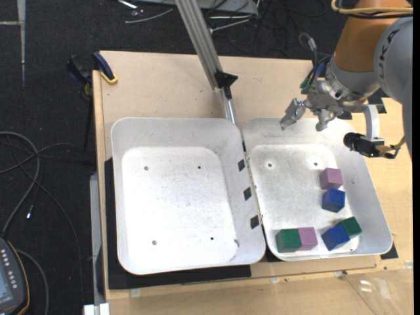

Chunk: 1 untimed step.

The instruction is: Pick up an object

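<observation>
Hovering arm (377,41) enters from right; gripper (306,118) above far rim of right bin (289,156), fingers spread apart, nothing between them. Left bin (174,189) beside it, touching. Blocks inside right bin: purple block (332,177) and blue block (333,199) mid-right; green block (287,239), second purple block (308,237), second blue block (335,235), second green block (352,226) clustered along near edge.

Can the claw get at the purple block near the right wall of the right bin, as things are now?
Probably yes. The claw hangs open above the far end of the right bin, and the purple block lies uncovered. The blue block just beside it leaves little room on that side.
</observation>
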Motion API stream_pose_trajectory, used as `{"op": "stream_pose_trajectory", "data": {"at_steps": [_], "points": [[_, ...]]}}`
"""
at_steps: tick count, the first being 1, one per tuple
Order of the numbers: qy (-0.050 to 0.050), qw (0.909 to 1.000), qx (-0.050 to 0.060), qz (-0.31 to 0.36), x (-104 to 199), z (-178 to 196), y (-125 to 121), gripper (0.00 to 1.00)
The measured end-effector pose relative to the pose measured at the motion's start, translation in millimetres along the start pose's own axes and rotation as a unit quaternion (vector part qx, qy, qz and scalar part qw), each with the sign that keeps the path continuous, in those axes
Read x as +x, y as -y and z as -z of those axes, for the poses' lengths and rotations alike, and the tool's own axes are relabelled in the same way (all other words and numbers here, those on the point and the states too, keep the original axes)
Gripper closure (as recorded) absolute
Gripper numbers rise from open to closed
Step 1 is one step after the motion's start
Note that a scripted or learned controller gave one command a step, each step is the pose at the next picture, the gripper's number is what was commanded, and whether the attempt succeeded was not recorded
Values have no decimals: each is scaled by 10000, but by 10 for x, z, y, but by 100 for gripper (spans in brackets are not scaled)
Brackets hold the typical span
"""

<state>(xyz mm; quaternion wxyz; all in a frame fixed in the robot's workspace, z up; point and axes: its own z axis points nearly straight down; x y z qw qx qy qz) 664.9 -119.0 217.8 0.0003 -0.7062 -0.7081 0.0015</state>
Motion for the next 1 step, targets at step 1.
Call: {"op": "stream_pose_trajectory", "data": {"at_steps": [1], "points": [[11,10000,4,-47,-796,-651,-149,0]]}}
